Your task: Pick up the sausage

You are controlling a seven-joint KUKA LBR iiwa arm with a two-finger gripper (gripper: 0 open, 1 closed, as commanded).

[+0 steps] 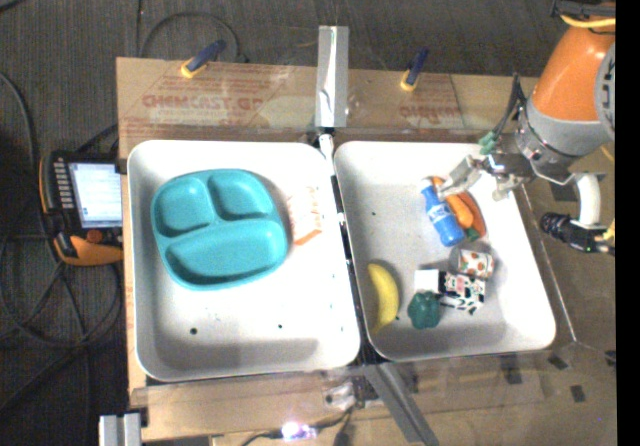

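Observation:
The sausage [468, 211], a short orange-brown piece, lies in the right bin [530, 334] near its upper right, pressed against a blue bottle [441, 215]. My gripper [480, 180] hovers just above and slightly right of the sausage's upper end, at the end of the arm with the orange band [572, 74]. Its fingers are spread open, and nothing is between them. The sausage rests on the bin floor, partly hidden behind the bottle.
In the same bin lie a yellow banana [384, 293], a green toy [424, 310] and two small patterned white boxes [464, 280]. The left bin [240, 344] holds a teal divided plate [219, 227]. A handheld pendant [85, 204] sits left of the bench.

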